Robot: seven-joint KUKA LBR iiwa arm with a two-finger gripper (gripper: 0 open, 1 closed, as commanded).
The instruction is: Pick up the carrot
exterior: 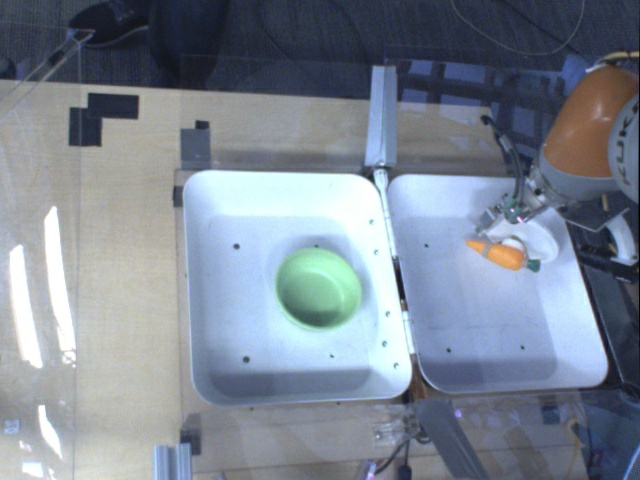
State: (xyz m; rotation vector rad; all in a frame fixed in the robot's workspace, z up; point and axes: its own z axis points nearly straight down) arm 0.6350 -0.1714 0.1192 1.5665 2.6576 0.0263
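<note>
Carrot, small, orange, green-tipped (503,256): lying in the right shallow white bin (500,358), upper right area, next to a white object (538,236). End effector (512,213): just above the carrot, at the end of the grey arm with orange band (592,123); finger spread cannot be told. Green round bowl (318,287): centre of the left white bin (225,268). Both bins on the wooden bench (100,268).

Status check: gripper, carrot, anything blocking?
Gripper over right bin, just above carrot. Carrot lying near bin's far right. Green bowl in left bin, clear of it.
</note>
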